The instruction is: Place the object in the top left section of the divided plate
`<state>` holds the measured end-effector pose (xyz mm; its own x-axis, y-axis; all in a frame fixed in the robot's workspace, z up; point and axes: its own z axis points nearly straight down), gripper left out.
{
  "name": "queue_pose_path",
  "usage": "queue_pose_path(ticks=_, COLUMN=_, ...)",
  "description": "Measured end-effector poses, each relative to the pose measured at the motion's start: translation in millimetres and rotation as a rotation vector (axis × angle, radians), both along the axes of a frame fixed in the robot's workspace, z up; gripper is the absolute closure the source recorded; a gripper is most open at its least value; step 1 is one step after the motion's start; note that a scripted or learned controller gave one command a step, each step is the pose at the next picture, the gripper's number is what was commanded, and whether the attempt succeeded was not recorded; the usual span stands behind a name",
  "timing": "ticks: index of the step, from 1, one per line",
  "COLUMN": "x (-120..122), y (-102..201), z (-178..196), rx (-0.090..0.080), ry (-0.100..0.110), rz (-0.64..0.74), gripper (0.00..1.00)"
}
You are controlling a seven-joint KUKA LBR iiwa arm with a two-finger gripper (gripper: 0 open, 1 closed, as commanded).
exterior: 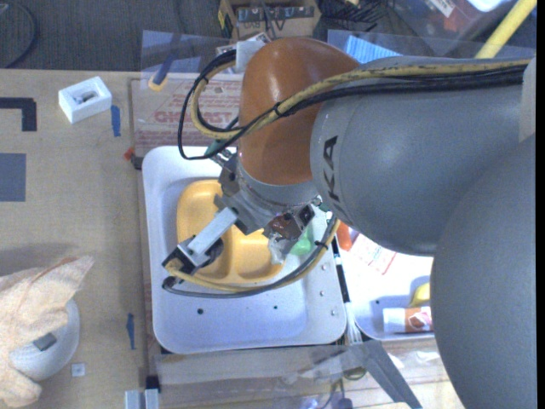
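A yellow divided plate [197,216] lies in the left white bin [247,324], and the arm covers its right half. My gripper [288,228] hangs low over the plate's right edge, under the orange wrist band. A small green thing [300,244] shows right beside the gripper, next to a brown and red part. Whether the gripper grips it is hidden by the wrist. The plate's dividers and its top left section are mostly out of sight behind the arm.
The right bin [375,318] holds a yellow item [420,294], a white and orange tube [402,319] and a printed sheet [371,254]. A cardboard box [174,109] sits behind the left bin. A white box [85,99] and a cloth [38,292] lie on the bench at left.
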<state>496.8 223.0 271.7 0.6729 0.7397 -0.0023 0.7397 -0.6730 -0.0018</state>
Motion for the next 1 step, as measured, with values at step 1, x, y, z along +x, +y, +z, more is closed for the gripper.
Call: queue_pose_path(ticks=1, x=62.0, y=-69.1, z=34.2, rx=0.000, ry=-0.002, rz=0.032, gripper=0.00)
